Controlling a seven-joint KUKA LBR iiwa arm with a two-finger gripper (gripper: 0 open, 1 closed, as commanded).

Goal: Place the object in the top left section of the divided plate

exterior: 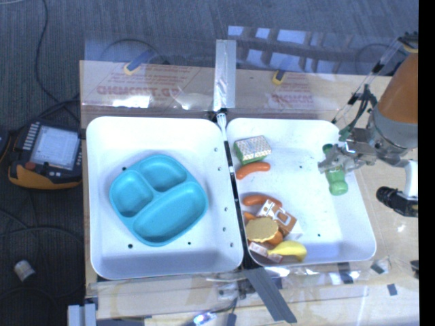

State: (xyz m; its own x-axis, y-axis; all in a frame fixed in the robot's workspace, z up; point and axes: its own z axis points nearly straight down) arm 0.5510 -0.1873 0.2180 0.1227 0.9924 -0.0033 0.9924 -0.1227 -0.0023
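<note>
Green bottle-like object (pixel 337 180) sits at right bin's (pixel 353 250) right side, right under gripper (pixel 334 160); fingers seem to straddle its top, grasp not certain, can't tell how far open. One blue divided plate (pixel 160 199) in left bin (pixel 109 260), three sections. Right bin: one patterned box (pixel 251 147), two sausages (pixel 253 170), one burger (pixel 262 231), one banana (pixel 288 250), one small packet (pixel 284 219).

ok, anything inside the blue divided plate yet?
Nothing: all three sections of the blue divided plate show bare blue. The toy food pile lies in the right bin.
</note>
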